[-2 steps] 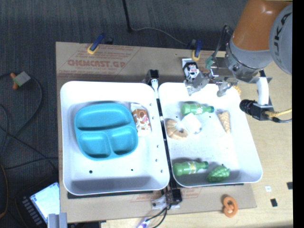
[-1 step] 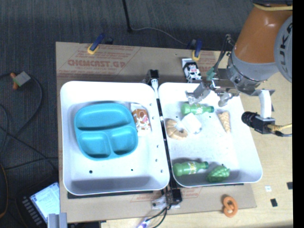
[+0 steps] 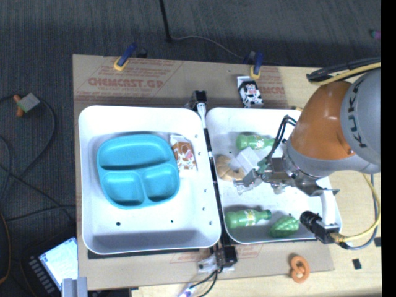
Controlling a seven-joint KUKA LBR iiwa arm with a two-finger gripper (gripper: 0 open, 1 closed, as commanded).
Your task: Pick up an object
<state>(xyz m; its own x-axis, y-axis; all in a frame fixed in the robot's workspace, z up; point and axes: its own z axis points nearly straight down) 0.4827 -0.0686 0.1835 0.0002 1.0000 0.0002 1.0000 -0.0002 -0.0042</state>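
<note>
The pincer hangs low inside the right bin, near its middle; its fingers are hard to make out under the wrist, so I cannot tell how far they are open or whether anything sits between them.

From the left: the left bin holds a blue divided tray, and just beside the tray's right edge lies a small brown packet. In the right bin, a tan round object lies just left of the pincer, a green bottle near the far wall, a second green bottle near the front wall, and a green knobbly toy to its right.

I judge the step is the reach: the pincer is down among the objects, but no grasp can be confirmed. The next move calls for closing on the nearest thing, probably the tan object, and then lifting straight.

On the bench red letters read "CHEMCAST GP". The arm shows part of "KUKA".
</note>
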